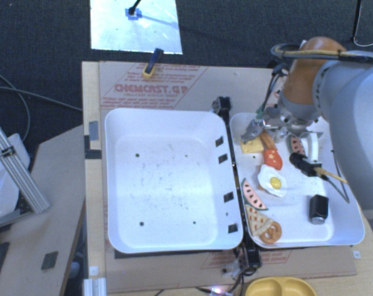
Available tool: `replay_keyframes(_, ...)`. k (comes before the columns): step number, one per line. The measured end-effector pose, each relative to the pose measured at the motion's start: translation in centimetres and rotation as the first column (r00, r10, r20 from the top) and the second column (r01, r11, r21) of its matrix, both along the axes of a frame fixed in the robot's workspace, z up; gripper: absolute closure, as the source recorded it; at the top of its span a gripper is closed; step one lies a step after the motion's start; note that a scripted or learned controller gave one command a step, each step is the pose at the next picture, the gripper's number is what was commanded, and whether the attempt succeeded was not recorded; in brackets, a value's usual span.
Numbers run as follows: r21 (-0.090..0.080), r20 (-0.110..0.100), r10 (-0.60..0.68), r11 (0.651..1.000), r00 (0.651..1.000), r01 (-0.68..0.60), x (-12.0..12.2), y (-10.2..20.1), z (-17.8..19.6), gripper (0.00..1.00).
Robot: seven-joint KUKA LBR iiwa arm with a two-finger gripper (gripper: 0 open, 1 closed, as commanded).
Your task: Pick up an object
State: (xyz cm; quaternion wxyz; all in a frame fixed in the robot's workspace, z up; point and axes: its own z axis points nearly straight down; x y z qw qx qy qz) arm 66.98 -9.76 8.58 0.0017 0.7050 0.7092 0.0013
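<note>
My gripper (256, 131) hangs low over the far left corner of the right bin (346, 224), at the end of the grey arm with the orange band. Just below it lie a yellow cheese piece (251, 146) and an orange carrot-like piece (268, 142). Toward the front are a red tomato piece (273, 160), a fried egg (272, 182), a watermelon slice (251, 195), a waffle wedge (255, 215) and a pretzel (270, 232). A red-and-white strip (295, 145) lies under the wrist. A small black object (319, 208) sits at the right.
The left bin (168, 113) stands beside the right one, with a black clip strip (226, 159) between them. A blue and yellow tool (153, 62) lies on the cardboard behind. A yellow dish (282, 287) is at the front edge.
</note>
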Motion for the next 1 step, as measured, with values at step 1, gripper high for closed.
replay_keyframes(1, -0.003, 0.006, 0.0, 1.0, 1.0, 0.0, 0.23, -0.29, 1.52, 1.0)
